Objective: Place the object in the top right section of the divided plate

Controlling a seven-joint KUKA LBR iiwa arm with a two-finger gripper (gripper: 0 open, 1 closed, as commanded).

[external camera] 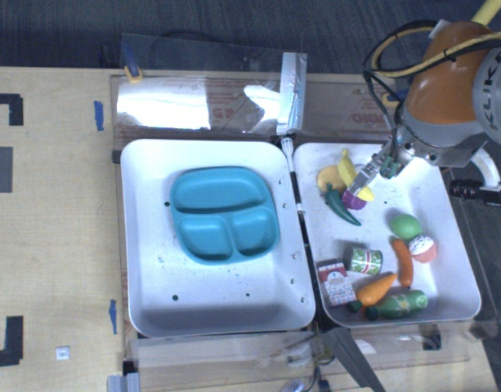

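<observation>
So the blue divided plate (224,212) sits in the middle of the left bin (144,243), long section toward the far side, two smaller sections on the near side. Nothing is in any of its sections.

All the action is over in the right bin (458,235), which touches the left bin along its side. The gripper (361,184) comes down from the grey and orange arm (450,80) into the far-left corner of that bin, just right of the plate's bin wall. Its tips are down in a little cluster of toys: a yellow banana (340,170), a dark green pepper (342,206) and a purple piece (354,200). The fingertips look like they're touching the purple piece, but honestly I can't tell whether the fingers are closed on anything or spread apart; too small and cluttered there.

Everything else is well right of the plate, nearer the front of the right bin: a green lime (404,224), a red and white round thing (423,248), an orange sausage-like piece (404,264), a small green can (364,260), a red and white carton (337,282), a carrot (375,287) and a green cucumber-like veg (401,302).
</observation>
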